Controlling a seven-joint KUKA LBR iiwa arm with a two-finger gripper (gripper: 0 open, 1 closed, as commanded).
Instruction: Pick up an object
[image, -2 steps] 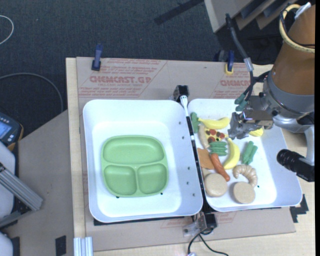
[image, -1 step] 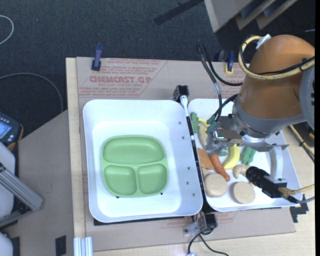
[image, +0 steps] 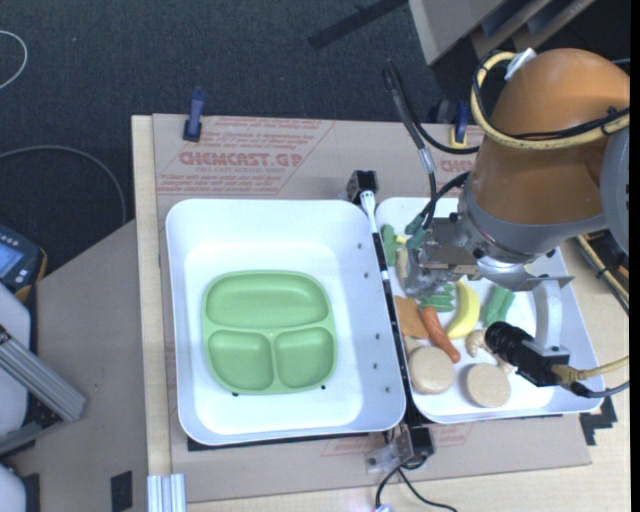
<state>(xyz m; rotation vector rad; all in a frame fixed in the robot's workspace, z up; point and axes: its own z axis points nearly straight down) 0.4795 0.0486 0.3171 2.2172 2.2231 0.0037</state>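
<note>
several toy foods crowd the right bin (image: 560, 400), and the fingers (image: 432, 272) sit low at its upper left, so hidden by the wrist that i cannot tell their opening or any hold; the carrot (image: 438, 332) lies just below them, long axis slanting down-right, banana (image: 463, 308) beside.

Single fixed camera above the bench (image: 250, 150), looking down at a slant from moderate height. Left bin (image: 190, 300) lies near centre, right bin (image: 575, 395) toward 3 o'clock; the arm (image: 550, 140) enters from 2 o'clock, nearest the lens.
</note>
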